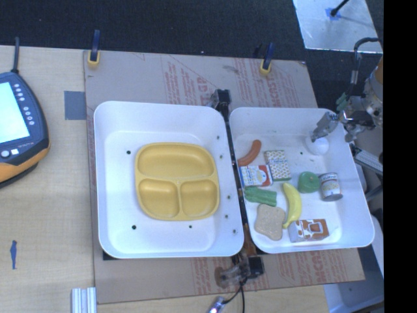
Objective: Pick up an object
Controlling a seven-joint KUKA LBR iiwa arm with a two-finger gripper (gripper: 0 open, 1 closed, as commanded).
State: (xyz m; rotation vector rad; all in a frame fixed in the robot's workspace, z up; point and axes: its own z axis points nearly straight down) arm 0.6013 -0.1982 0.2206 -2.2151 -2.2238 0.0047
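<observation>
The right bin [365,230] holds several toy foods: a red sausage [249,152], two small cartons [255,175] [277,165], a green pepper [260,195], a banana [292,203], a slice of bread [270,221], a green round piece [308,182], a small can [330,186] and an orange box [308,230]. A white rounded object [317,146] lies near the bin's far right corner. My gripper [335,129] hovers over that corner, open, with nothing between its fingers; one finger [322,127] points down just above the white object.
The left bin [107,175] holds a yellow divided plate [176,179]. A teach pendant [16,126] lies at the bench's left edge. Clamps [266,57] [94,51] stand along the back of the cardboard mat.
</observation>
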